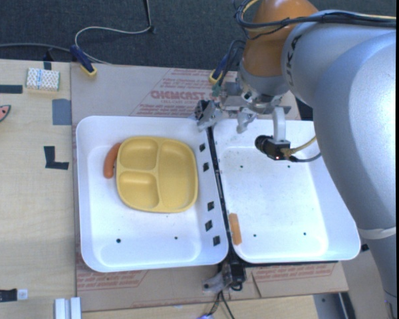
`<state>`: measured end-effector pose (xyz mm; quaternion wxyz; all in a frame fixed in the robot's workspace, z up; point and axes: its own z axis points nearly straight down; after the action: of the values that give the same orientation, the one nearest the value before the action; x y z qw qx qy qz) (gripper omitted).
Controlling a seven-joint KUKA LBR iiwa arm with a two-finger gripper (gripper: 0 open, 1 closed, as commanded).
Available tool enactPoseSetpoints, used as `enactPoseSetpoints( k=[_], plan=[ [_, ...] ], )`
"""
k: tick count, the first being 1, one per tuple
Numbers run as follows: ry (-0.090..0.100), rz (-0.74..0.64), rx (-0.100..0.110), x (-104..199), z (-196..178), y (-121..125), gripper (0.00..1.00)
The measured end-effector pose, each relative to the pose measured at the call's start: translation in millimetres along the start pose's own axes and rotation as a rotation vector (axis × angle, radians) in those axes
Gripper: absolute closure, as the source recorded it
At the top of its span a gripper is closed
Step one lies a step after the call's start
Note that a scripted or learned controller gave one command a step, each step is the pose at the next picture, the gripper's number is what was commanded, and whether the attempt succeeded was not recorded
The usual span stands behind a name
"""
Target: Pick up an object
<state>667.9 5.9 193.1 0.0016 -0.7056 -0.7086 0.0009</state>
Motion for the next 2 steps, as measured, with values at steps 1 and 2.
enactPoseSetpoints(
  k=[1, 2],
  plan=[
    [0.001, -0.001, 0.001, 0.8, -9.3, 0.0, 1.0],
    [0.001, -0.001, 0.001, 0.7, -9.2, 0.0, 0.0]
  ],
)
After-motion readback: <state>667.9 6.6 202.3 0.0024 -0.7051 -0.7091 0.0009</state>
